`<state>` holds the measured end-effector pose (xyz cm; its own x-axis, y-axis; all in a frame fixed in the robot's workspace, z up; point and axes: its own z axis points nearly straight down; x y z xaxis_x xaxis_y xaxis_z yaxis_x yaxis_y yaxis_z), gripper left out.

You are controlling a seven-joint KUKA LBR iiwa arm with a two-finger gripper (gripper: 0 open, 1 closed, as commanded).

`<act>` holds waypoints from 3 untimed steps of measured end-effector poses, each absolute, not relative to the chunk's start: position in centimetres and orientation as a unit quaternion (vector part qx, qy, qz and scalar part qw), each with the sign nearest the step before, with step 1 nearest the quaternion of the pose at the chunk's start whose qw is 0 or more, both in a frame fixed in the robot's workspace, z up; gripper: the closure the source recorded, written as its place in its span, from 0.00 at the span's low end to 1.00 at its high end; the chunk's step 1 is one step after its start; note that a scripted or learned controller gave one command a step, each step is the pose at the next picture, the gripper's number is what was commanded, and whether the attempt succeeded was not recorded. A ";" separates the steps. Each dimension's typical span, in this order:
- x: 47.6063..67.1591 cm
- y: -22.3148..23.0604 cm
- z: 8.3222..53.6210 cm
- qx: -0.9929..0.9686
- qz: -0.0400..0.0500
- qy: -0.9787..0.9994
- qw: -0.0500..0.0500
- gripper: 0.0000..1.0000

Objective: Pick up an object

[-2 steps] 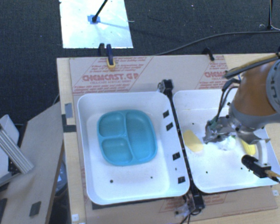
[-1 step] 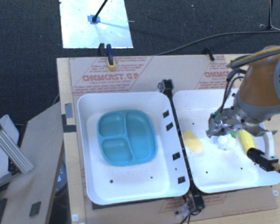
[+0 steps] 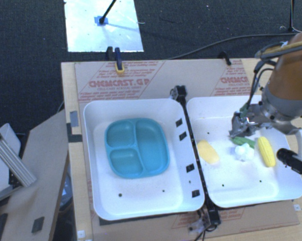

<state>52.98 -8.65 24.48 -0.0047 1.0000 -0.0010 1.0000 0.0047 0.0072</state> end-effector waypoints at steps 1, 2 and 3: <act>55.8 -3.3 24.4 0.704 0.002 0.710 0.001 1.00; 57.3 0.8 23.6 0.704 0.001 0.710 0.001 1.00; 58.8 6.5 24.2 0.704 0.002 0.711 0.000 1.00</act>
